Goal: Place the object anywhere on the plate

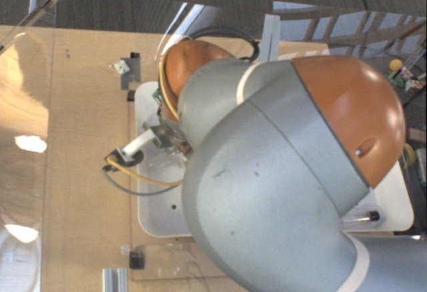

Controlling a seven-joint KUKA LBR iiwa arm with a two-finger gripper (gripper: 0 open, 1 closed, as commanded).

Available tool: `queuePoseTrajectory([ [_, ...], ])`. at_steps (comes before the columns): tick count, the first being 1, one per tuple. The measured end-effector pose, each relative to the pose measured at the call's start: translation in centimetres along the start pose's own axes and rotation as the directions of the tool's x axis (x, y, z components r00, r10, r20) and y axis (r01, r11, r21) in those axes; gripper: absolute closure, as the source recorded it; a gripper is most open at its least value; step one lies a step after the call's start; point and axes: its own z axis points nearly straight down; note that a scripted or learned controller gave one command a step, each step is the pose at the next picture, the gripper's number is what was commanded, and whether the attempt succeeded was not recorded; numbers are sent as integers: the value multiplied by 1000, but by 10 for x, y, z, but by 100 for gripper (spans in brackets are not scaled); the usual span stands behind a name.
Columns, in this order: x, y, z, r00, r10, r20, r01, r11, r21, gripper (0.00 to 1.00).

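My grey arm [267, 171], with its orange bands, fills the middle and right of the camera view and covers most of both white bins. It reaches down over the left bin [148, 214], of which only the left wall and a strip of floor show. The gripper's body [168, 139] peeks out from under the arm near that bin's left wall. A white cylinder [135, 147] with a yellow cable [137, 179] sticks out to its left. The arm hides whatever lies in the bins beneath it.
The wooden bench [80, 117] lies open to the left of the bins. Small black clamps sit at the left bin's far corner [132, 73] and near corner [136, 259]. A sliver of the right bin [393, 207] shows with a small dark item [369, 217] on its edge.
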Motion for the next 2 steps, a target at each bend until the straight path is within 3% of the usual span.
queuePoseTrajectory([
  [1,-12,-7,-109,963,-269,10,269,963,1,100],
  [2,61,44,-6,958,-288,14,288,958,3,100],
])
